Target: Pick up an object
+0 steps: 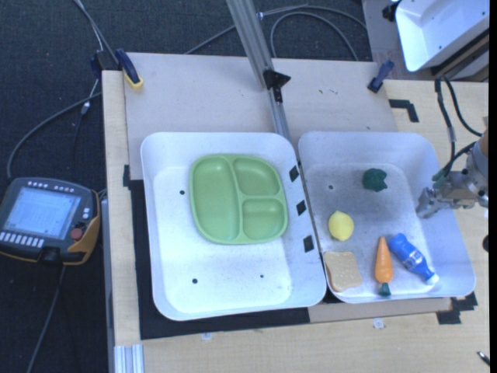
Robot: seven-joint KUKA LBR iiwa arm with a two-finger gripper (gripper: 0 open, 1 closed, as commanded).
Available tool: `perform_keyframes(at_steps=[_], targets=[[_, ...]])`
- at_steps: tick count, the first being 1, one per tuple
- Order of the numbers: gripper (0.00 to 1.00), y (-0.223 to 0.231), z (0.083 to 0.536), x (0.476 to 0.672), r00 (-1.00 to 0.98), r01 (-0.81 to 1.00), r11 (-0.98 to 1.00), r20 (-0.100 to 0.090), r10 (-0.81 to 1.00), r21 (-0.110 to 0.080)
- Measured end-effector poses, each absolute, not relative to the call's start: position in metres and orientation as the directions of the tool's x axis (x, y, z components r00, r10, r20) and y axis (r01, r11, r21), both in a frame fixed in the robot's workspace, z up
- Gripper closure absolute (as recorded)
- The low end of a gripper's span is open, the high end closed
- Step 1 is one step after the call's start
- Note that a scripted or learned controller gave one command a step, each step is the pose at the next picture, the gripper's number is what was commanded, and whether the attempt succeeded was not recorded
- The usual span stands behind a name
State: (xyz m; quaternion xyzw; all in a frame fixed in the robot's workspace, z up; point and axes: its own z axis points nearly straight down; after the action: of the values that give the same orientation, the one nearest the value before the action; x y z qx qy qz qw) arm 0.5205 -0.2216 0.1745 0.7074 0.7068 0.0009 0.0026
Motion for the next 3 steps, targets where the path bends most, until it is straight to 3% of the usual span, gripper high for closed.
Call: perform_keyframes(at_steps=[2, 3], targets=[[1.00, -0.222, 0.272, 0.528, -0.002, 1.000, 0.002, -0.003, 1.000, 0.007], [1.00, -0.164, 0.259, 0.525, -0.006, 1.000, 0.006, 0.004, 1.000, -0.001]])
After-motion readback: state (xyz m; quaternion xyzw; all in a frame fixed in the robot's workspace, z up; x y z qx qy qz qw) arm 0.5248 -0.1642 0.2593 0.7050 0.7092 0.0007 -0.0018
